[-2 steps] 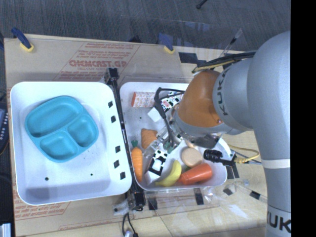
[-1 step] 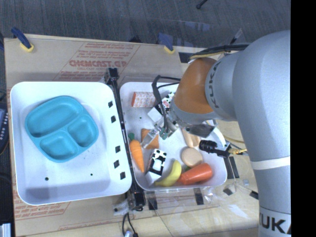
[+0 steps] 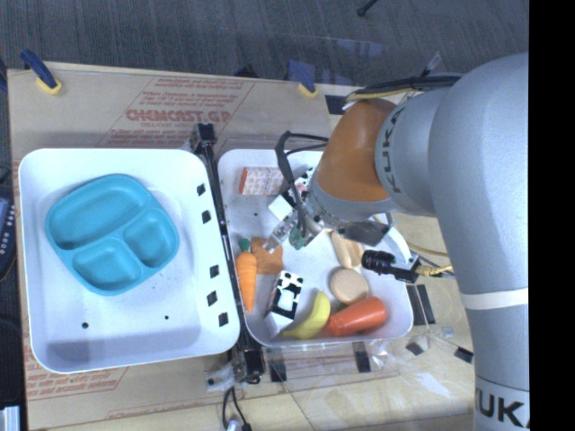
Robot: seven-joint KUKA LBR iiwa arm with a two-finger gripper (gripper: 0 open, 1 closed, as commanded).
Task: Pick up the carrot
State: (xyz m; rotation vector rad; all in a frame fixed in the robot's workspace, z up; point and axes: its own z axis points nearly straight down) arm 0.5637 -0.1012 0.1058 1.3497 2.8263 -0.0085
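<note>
Carrot: a small orange, tapered toy carrot (image 3: 245, 279) with a green top is lying lengthwise against the left wall of the right-hand shallow white bin (image 3: 235, 171), just beside a black-and-white patterned block (image 3: 286, 295).
Gripper: the two-finger gripper (image 3: 295, 227) is being held low over the bin, above and to the right of the carrot; its opening cannot be told, and nothing is seen gripped.
Handling: the carrot is judged light, stiff, smooth and likely slippery.
Hold: the thick middle is being favoured, fingers across its width; the wall is crowding one side.
</note>
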